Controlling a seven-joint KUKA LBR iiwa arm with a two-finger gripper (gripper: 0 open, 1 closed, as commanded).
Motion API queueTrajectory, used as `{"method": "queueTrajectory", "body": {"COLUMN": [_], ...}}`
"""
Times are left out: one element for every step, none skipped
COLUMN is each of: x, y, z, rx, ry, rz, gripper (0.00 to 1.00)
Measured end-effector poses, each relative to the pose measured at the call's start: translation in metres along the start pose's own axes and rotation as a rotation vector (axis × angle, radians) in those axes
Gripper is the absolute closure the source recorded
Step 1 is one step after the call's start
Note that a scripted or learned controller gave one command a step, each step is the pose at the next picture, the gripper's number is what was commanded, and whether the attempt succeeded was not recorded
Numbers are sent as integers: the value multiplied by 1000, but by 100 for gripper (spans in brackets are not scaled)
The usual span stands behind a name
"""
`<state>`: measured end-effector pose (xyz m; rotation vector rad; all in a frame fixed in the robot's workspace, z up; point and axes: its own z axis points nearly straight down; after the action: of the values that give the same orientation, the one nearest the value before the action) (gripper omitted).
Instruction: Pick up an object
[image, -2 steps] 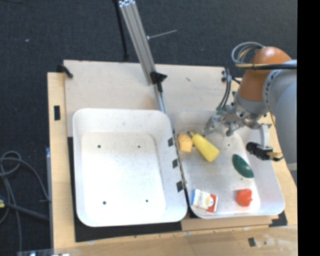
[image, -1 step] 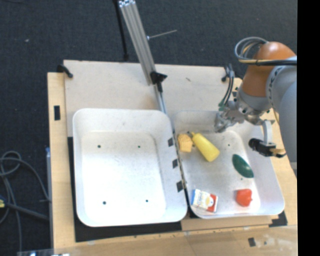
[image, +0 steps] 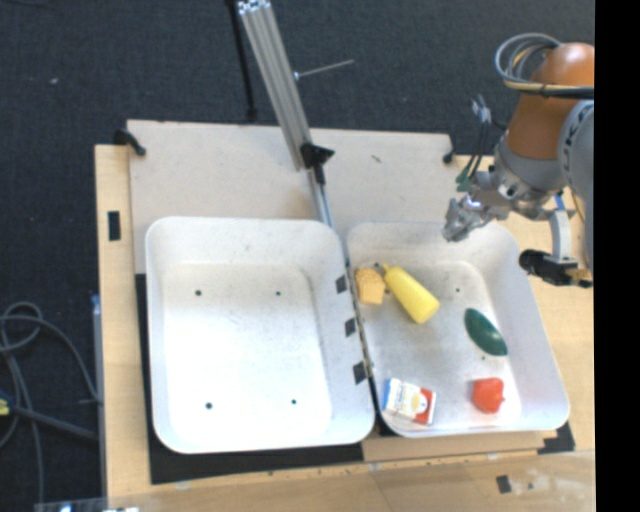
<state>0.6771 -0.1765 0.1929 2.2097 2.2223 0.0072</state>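
On the worktop, the right bin (image: 520, 300) holds every object. The yellow bottle (image: 411, 294) lies at about seven o'clock from the jaws (image: 461, 221), long axis running ten to four; whether they are open cannot be told.

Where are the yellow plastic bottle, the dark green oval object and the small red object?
yellow plastic bottle (image: 411, 294), camera view, middle of its body
dark green oval object (image: 485, 332), camera view, its centre
small red object (image: 488, 395), camera view, its centre
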Motion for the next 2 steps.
{"method": "queueTrajectory", "body": {"x": [-1, 56], "y": [1, -16], "z": [-19, -18], "rx": [4, 9], "ry": [1, 3], "rz": [-2, 0], "gripper": [100, 100]}}
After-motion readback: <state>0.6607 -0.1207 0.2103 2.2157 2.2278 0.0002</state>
